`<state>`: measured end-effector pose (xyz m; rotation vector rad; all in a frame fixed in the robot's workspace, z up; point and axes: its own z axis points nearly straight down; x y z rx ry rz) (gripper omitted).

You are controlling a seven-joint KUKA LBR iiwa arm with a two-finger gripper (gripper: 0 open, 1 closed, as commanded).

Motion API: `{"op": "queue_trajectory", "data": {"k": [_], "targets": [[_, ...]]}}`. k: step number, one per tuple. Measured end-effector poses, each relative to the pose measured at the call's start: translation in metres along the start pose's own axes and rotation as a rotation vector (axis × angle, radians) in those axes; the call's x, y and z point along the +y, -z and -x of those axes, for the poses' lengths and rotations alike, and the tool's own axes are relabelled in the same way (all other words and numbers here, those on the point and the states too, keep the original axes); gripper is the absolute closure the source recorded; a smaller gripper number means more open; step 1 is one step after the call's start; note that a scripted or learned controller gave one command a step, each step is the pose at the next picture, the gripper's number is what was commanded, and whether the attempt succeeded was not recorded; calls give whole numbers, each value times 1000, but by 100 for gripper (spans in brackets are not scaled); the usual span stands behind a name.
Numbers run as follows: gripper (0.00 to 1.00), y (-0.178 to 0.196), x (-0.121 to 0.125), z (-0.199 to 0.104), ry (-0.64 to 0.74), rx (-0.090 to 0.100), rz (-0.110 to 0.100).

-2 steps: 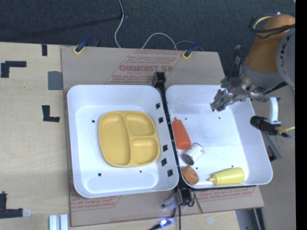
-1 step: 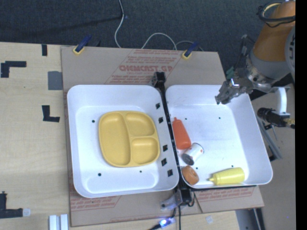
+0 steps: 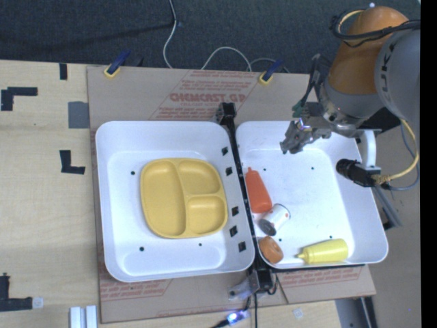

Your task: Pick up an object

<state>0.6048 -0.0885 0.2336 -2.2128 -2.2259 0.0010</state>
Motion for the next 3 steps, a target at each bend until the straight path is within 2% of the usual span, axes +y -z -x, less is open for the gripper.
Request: {"op": "queue_trajectory", "data": {"k": [3], "targets": [[100,-24,-12,-145,0,-1,0]]}}
